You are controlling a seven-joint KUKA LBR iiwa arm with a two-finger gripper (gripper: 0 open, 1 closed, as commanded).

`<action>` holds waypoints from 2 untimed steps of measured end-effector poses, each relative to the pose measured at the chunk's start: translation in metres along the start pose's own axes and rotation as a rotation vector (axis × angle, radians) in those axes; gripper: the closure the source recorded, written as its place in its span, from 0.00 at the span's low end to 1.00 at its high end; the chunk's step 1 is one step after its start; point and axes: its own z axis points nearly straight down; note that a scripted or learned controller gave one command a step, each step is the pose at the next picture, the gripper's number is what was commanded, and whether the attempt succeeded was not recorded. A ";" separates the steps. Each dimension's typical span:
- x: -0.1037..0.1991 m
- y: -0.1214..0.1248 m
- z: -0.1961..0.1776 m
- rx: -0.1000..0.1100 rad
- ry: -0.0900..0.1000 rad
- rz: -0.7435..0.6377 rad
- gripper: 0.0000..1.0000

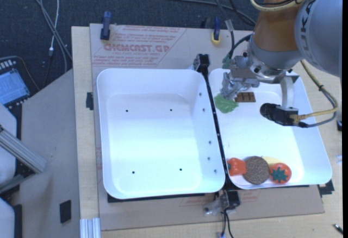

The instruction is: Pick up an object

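My gripper [232, 89] hangs over the far left part of the right bin [304, 139]. Its tips are just above a green leaf-like piece [225, 104] lying against the bin's left wall. A small brown block [247, 97] lies right beside the tips. At the bin's near edge lie a red piece [236, 166], a round brown cookie-like disc [256, 170], a bit of yellow [270, 160] and a red strawberry-like piece with a green top [280, 172]. A black object [276, 113] on a cable hangs from the wrist over the bin's middle.
The left bin [109, 123] sits beside the right one, sharing a black divider clip [203, 61]. Blue [106, 19] and yellow [217, 33] clamps hold the board at the back. Cables run across the dark floor behind the bench.
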 end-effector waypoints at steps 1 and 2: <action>0.048 0.021 0.016 0.000 0.000 -0.001 1.00; 0.088 0.053 0.026 -0.001 0.000 0.000 1.00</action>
